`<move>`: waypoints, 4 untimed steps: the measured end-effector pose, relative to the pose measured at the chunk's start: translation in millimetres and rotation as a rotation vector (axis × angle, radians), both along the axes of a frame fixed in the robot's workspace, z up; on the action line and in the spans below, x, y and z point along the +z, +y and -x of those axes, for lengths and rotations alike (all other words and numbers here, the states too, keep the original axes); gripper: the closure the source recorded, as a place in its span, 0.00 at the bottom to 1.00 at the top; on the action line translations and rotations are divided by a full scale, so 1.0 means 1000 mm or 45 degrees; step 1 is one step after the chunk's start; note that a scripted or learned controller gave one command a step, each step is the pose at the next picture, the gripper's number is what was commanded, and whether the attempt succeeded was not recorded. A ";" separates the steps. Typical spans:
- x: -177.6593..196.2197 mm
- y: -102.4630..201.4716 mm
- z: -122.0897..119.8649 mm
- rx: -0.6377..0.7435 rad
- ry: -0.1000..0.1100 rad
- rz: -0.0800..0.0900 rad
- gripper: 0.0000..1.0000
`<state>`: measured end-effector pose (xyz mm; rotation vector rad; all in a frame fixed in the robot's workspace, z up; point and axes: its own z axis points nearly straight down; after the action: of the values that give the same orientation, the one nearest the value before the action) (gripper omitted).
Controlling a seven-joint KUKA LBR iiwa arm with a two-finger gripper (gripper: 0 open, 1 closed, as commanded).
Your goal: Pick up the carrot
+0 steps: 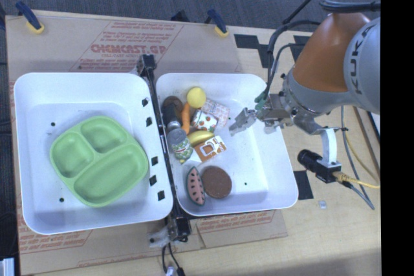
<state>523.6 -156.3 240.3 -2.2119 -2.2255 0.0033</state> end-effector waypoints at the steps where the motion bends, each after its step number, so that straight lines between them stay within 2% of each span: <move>1: -0.127 0.063 -0.049 0.003 0.004 0.000 0.00; 2: -0.147 0.026 -0.128 -0.011 0.037 -0.009 0.00; 3: -0.137 0.027 -0.128 -0.002 0.041 -0.010 1.00; 4: -0.135 0.031 -0.130 0.003 0.038 -0.019 0.00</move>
<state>653.7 -125.0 104.9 -2.1873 -2.2055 0.0200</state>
